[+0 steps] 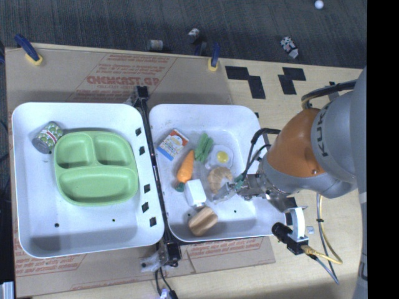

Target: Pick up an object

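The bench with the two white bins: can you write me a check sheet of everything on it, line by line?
Surface: cardboard-covered bench bearing a left bin and a right bin.
Job's things: right bin holds a carrot, green pod, small carton, bread roll, white block and a clear bag.
Clutter: green divided plate and a can in the left bin.
Grippers: gripper low over the right bin beside the bag; grasp unclear.
Cables: black and yellow cables near the wrist.
Surroundings: dark floor with small scattered bits.
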`<action>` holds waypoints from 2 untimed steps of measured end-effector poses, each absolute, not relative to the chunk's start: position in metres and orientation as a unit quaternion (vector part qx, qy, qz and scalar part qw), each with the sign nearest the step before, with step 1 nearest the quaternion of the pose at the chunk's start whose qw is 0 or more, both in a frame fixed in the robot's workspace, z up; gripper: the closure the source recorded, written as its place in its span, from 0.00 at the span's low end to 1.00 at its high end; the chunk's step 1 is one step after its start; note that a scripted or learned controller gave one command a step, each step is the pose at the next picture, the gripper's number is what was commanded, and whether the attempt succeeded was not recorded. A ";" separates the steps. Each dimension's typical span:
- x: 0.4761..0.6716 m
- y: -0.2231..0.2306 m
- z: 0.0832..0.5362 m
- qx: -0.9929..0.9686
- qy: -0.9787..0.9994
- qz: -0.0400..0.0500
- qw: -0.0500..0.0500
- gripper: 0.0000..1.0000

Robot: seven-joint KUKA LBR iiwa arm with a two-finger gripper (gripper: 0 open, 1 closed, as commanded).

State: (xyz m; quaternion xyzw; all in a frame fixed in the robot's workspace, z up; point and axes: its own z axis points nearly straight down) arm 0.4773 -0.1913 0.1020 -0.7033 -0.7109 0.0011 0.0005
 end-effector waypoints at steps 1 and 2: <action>0.478 -0.191 0.112 -0.702 -0.713 0.002 0.000 1.00; 0.478 -0.191 0.112 -0.702 -0.712 0.002 0.000 0.00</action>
